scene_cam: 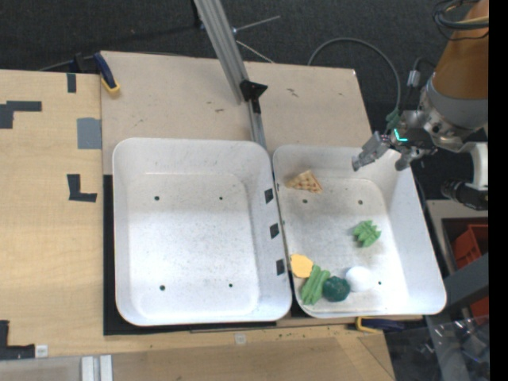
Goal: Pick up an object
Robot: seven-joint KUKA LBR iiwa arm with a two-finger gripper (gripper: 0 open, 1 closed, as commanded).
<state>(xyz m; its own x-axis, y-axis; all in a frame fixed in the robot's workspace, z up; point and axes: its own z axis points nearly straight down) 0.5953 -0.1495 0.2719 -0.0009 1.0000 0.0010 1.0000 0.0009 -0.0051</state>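
Note:
My gripper point(386, 156) hangs over the upper right corner of the right bin point(413, 236), open, with nothing between its two dark fingers. Below and left of it a tan waffle-like wedge point(304, 182) lies near the bin's far wall. A light green leafy piece point(366, 232) rests mid-right in the bin. Along the front wall sit a small orange piece point(301, 265), a long green vegetable point(315, 284), a dark green lump point(336, 289) and a white egg-like object point(359, 277).
The left bin point(143, 213) stands beside the right one, separated by a dark divider with clips. A slanted metal pole point(226, 42) rises behind the bins. Cables run across the bench at the back right.

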